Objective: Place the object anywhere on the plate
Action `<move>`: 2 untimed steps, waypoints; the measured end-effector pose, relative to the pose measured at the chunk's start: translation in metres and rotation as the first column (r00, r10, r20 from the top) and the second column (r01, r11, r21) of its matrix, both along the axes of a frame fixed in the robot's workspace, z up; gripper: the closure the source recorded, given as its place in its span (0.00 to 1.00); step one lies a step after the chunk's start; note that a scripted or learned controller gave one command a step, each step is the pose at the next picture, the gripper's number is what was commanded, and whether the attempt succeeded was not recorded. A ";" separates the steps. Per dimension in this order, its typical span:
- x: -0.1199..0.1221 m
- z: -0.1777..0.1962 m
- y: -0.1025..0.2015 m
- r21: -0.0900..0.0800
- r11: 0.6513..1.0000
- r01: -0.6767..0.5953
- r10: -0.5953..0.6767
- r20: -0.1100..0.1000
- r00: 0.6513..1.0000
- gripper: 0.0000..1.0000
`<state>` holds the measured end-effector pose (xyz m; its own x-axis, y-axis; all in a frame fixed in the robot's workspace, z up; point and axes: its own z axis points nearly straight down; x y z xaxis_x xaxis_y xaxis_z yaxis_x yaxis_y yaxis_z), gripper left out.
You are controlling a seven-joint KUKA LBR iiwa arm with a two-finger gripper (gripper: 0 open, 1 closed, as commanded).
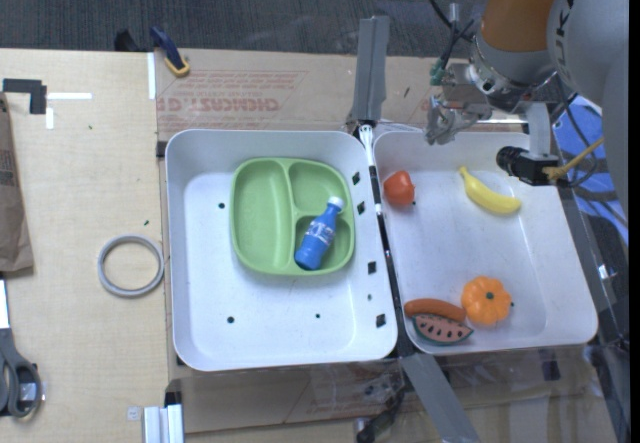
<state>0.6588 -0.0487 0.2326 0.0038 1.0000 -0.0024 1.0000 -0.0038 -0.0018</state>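
Observation:
A green divided plate (268,216) lies in the left bin (200,331). A blue bottle with a white cap (319,235) lies tilted in the plate's lower right compartment. My gripper (441,132) hangs over the back left corner of the right bin (560,261), well apart from the plate, with nothing seen between its fingers. In the right bin lie a red tomato (399,187), a yellow banana (488,191), an orange pumpkin (486,300), a hot dog (434,309) and a watermelon slice (443,331).
A grey divider post (370,71) rises between the bins at the back. On the bench to the left lie a tape ring (130,264) and scissors (18,383). A blue and yellow clamp (170,51) sits at the back.

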 end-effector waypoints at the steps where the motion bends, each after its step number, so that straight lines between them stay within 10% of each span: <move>1: 0.000 -0.002 0.001 0.000 1.000 -0.002 0.002 0.000 1.000 1.00; 2: 0.000 0.008 -0.001 0.001 1.000 -0.001 0.001 0.001 1.000 1.00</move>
<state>0.6591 -0.0498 0.2411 0.0027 1.0000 -0.0019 1.0000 -0.0027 -0.0004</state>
